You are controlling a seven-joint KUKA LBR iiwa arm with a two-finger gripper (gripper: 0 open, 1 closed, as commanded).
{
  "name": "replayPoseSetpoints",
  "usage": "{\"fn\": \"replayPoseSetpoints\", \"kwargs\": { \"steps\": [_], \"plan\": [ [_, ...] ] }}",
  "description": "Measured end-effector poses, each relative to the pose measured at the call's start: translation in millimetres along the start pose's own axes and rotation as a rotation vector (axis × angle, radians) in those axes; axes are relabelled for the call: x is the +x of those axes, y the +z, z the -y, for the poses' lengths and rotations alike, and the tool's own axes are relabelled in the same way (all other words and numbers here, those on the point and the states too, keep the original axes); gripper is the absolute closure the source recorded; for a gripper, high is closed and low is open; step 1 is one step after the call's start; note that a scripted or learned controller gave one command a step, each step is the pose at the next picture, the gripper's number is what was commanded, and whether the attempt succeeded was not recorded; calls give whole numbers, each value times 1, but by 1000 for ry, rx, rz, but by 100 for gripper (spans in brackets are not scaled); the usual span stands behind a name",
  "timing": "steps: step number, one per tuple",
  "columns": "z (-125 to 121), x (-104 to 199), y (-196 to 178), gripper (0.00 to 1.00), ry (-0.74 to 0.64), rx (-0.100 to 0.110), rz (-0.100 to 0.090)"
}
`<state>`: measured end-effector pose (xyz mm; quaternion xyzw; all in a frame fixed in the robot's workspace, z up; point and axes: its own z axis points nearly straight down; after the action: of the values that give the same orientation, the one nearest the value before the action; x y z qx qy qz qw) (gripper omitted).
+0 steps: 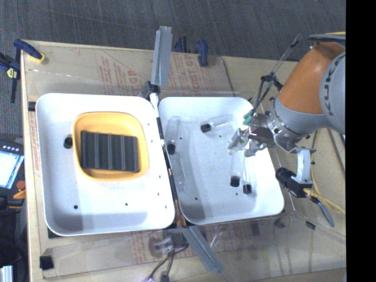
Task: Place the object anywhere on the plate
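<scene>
Camera view had the two white bins side by side on the counter (pixel 106 63), and the arm (pixel 311 93) reached in from three o'clock, orange band up, grey wrist dipping over the right bin (pixel 194 207). The gripper (pixel 245 141) sat low near that bin's three o'clock wall, and whether it was spread or pressed together could not be told from this slant; nothing was visibly caught in it.

Over in the left bin (pixel 53 204), the yellow plate (pixel 108 122) lay at about the centre, with a dark ribbed block (pixel 110 150) resting on it. A small black piece (pixel 68 141) lay just off the plate's nine o'clock edge.

In the right bin, clear tubes with black caps were scattered: one tube (pixel 216 124) lay towards twelve o'clock, another tube (pixel 235 174) sat just beneath the gripper towards five o'clock, and a long clear tube (pixel 175 151) ran along the nine o'clock wall. All of them were well apart from the plate.
</scene>
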<state>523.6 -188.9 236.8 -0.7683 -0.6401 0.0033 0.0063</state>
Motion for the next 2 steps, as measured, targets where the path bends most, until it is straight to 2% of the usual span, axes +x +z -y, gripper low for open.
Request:
{"fn": "replayPoseSetpoints", "kwargs": {
  "steps": [1,2],
  "plan": [
    [6,68,20,100,-101,-9,2],
    [-39,135,46,100,-381,-10,6]
  ]
}}
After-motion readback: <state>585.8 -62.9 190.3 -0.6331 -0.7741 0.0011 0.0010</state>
